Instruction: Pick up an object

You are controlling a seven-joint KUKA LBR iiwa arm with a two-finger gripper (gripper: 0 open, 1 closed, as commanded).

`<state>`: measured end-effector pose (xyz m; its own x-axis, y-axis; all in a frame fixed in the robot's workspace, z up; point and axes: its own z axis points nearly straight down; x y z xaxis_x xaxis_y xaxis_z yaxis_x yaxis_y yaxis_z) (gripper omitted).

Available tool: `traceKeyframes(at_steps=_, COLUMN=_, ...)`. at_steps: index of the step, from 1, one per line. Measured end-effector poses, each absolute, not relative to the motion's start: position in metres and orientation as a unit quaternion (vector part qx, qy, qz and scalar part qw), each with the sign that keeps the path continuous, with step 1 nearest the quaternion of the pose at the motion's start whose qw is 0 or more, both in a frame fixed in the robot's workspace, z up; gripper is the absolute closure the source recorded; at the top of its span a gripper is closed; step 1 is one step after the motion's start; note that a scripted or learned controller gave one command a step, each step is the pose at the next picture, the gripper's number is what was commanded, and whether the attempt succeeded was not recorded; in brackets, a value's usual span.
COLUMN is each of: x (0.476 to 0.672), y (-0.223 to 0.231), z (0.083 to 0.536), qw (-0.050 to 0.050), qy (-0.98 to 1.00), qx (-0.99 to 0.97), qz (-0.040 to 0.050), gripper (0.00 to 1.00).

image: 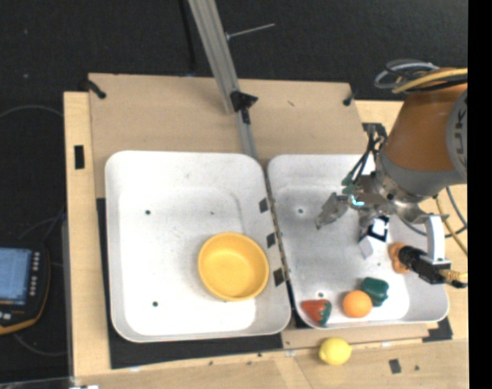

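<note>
Left bin (148, 185) holds a yellow bowl (233, 266) near its front right. Arm (424, 136) hangs over the right bin (310, 177), gripper (347, 217) spread open, nothing between the fingers. Candidate objects cluster along the front wall: green piece (376, 289), orange ball (357, 304), red piece (316, 311), all toward the camera from the gripper. Wall crowds them; bin centre is clear. Yellow lemon (335, 351) lies outside on the bench.

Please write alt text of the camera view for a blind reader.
The gripper hangs over the right bin, which holds an orange, a red fruit and a green item. The left bin holds a yellow bowl.
</note>
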<state>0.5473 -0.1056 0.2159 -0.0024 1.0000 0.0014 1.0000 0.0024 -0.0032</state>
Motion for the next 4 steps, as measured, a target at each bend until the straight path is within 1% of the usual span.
traceKeyframes(at_steps=1, x=0.548, y=-0.106, z=0.218, qw=0.0, qy=-0.708, qx=-0.707, qz=-0.0009, gripper=0.0)
traceKeyframes(at_steps=2, x=0.552, y=-0.115, z=0.16, qw=0.001, qy=-0.707, qx=-0.708, qz=0.0022, gripper=0.0)
traceKeyframes(at_steps=3, x=0.551, y=-0.116, z=0.107, qw=0.001, qy=-0.707, qx=-0.708, qz=0.0022, gripper=0.0)
traceKeyframes(at_steps=4, x=0.553, y=-0.116, z=0.121, qw=-0.001, qy=-0.705, qx=-0.709, qz=-0.0016, gripper=1.0)
